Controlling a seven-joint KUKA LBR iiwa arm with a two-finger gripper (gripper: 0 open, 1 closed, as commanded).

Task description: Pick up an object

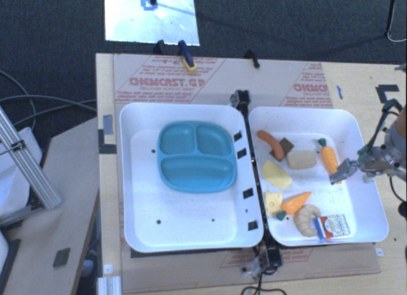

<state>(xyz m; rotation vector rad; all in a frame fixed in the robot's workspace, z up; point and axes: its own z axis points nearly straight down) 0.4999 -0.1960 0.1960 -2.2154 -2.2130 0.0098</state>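
Two white bins sit side by side on the counter (159, 74). The left bin (137, 179) holds a blue divided plate (196, 157). The right bin (365, 214) holds toy food: a sausage (269, 142), a carrot (328, 157), a cheese wedge (273, 201) and a small carton (333, 226). The claw (346, 171) hangs over that bin's right edge, just beside the carrot; whether it is open cannot be told.

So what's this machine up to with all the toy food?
A robot arm reaches in from the right, its claw hovering over the right bin beside a toy carrot. It holds nothing yet. Other play food lies nearby, including a sausage and croissant. The left bin holds a blue divided plate.
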